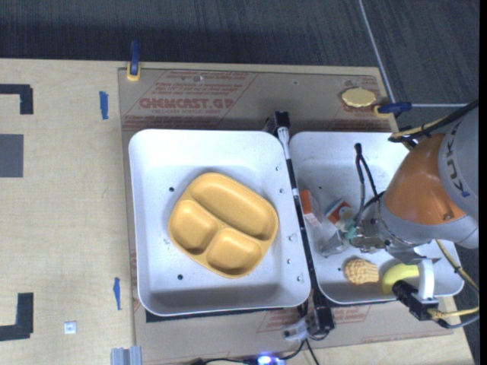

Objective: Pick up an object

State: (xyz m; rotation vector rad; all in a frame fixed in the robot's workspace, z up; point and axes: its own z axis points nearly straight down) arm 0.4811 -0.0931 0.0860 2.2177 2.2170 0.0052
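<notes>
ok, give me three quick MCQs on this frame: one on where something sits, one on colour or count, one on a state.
1. Where is the divided yellow tray?
A. left bin
B. right bin
C. on the cardboard outside both bins

2. How many compartments does that tray have?
A. two
B. three
C. five

3. How does the tray lie?
A. open side up, flat on the bin floor
B. flipped face down
C. standing on edge against the wall

Answers:
1 A: it rests inside the left bin, while the arm reaches over the right bin.
2 B: one long section and two smaller ones show.
3 A: all the hollows face the camera.
</notes>
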